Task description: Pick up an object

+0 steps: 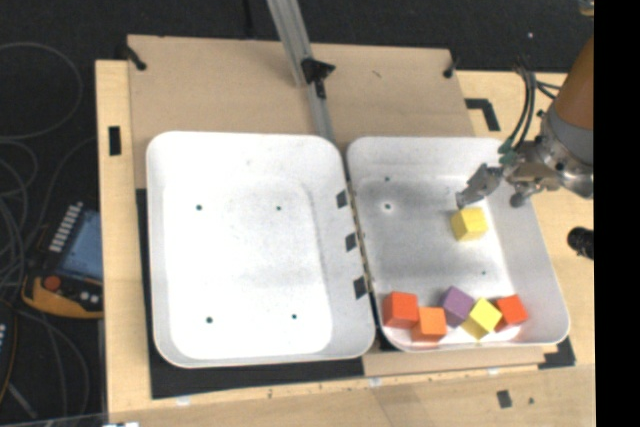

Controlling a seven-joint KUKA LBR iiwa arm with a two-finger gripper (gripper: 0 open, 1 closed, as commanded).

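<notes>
My claw (497,183) hangs open with nothing in it, just above the yellow block (469,223) in the right bin (400,165), so I think I am reaching, and next I must drop down and squeeze it.

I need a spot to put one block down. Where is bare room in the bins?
The left bin is bare. The right bin is bare at its upper left. A lone yellow block lies by the gripper; the near edge is crowded.
</notes>
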